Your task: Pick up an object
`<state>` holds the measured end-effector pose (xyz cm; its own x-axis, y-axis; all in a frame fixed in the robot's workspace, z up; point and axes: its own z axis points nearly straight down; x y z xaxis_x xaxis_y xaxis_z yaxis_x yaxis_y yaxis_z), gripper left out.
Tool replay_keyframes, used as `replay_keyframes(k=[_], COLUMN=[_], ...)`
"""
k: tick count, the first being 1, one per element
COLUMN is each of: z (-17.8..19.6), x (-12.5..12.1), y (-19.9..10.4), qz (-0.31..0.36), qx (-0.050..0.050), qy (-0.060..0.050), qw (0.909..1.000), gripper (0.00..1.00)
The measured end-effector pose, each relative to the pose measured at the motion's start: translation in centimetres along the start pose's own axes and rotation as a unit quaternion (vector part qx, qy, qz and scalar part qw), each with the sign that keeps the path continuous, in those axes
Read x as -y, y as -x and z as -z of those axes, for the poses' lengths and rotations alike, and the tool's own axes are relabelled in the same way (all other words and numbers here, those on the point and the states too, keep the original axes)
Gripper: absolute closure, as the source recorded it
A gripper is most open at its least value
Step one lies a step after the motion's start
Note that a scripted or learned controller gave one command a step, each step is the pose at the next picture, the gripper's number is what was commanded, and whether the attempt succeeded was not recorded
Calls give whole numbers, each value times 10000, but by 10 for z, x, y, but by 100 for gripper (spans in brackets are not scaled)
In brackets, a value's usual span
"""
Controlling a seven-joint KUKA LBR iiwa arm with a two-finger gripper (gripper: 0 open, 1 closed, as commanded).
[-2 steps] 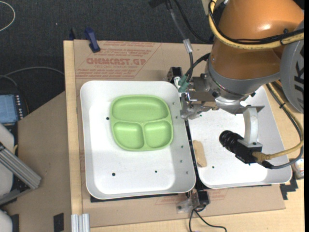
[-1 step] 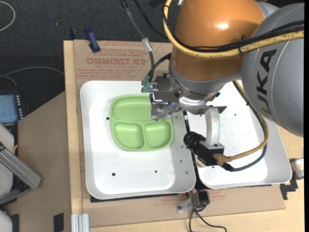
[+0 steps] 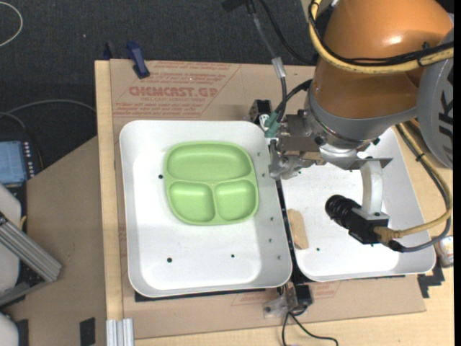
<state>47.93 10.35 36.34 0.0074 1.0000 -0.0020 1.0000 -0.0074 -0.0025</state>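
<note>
One green divided plate point(image 3: 212, 182) lies in the left bin point(image 3: 144, 215).

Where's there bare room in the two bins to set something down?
In the left bin, the floor in front of the green divided plate is bare, as is a narrower strip along its left wall. The right bin is crowded: the arm hangs over it, leaving a patch beside the small tan piece.

Clearance, both bins.
I found the green divided plate point(image 3: 212, 182) filling the left bin's point(image 3: 144, 258) middle, open white floor around it; in the right bin point(image 3: 338, 265) the arm point(image 3: 367, 63) overhung the back, a tan block point(image 3: 298, 230) lay near the shared wall.
</note>
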Motion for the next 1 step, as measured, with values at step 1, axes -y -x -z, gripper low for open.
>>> replay_keyframes(k=[1], z=[8], x=[1], y=[-75], qz=[75], qx=[-21], qy=[29], qw=[10000], gripper=[100])
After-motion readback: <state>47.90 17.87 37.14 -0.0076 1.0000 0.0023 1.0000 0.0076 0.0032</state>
